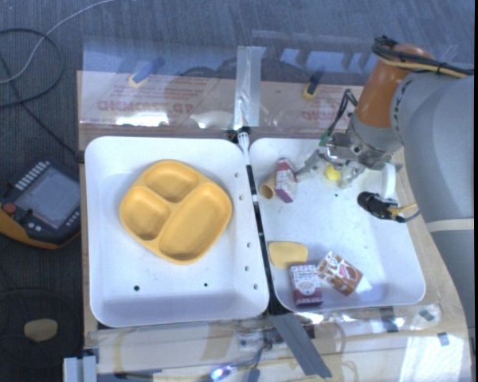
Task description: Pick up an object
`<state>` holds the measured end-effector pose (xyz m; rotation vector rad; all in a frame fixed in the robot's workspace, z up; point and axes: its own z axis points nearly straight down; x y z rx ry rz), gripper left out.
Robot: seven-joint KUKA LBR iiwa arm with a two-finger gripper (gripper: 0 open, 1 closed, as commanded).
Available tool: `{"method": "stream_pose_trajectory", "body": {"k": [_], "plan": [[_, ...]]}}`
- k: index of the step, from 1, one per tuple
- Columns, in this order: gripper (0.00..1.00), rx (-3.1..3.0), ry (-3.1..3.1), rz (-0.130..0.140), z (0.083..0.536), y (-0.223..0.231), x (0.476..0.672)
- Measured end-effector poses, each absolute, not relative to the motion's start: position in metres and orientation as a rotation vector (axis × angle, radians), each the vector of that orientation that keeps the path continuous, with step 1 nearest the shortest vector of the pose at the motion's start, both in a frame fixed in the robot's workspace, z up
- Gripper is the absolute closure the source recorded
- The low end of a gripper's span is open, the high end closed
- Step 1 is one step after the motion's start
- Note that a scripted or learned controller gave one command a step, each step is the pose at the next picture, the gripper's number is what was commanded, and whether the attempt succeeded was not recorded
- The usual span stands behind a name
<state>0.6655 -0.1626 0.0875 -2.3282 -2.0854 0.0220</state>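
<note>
Two shallow white bins sit side by side on your bench, and honestly the pick hasn't happened yet as far as I can judge. The left white bin (103,293) has just a yellow plastic divided plate (175,210) lying flat in it, nowhere near the arm. All the likely targets are in the right white bin (398,253): a small pink-and-white carton (284,181) near the divider at the far end with a little tan cone-shaped piece (268,188) touching it on its left, a flat pale-yellow oval piece (287,252) closer to the near end, and beside that a dark red-and-white carton (305,283) right next to a red-orange and white packet (339,274). Your grey arm with the orange band (380,94) is reaching in from the right and the two-finger gripper (335,162) is down at the far end of the right bin, near a small yellow blob (333,173). I can't tell how the pincer stands, too much clutter around it, and nothing is clearly being carried. So you've got the approach at best; the actual grab and lift are all left to do, I'd say.
</note>
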Motion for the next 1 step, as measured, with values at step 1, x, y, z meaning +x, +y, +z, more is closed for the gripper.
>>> {"method": "stream_pose_trajectory", "body": {"k": [1], "plan": [[1.00, -2.329, -2.080, 0.039, 0.0962, -0.1664, 0.6628]]}}
